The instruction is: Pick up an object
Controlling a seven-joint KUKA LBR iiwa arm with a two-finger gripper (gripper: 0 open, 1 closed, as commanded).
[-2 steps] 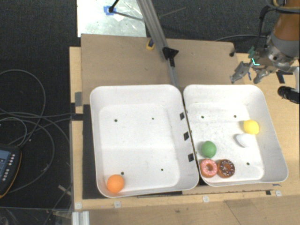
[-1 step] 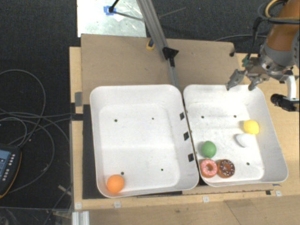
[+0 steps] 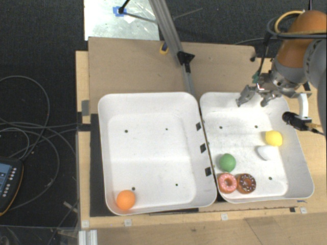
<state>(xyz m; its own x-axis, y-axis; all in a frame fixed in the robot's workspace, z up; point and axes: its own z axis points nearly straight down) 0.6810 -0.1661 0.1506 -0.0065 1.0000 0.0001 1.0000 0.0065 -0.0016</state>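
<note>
Camera view: we see the gripper (image 3: 254,97) up over the far edge of the right bin (image 3: 301,188), fingers spread apart, nothing btwn them. The yellow ball (image 3: 274,138) is the closest thing, a bit nearer to us & to the right of the jaws. White lump (image 3: 265,152) sits just beside it. We think going down & toward us comes next

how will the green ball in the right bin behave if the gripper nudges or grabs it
The green ball looks round and smooth, so a nudge would probably roll it across the flat bin floor. The pink donut sits just below it and may stop it that way. Its curved surface might slip from the gripper if the fingers close off-centre.
</note>
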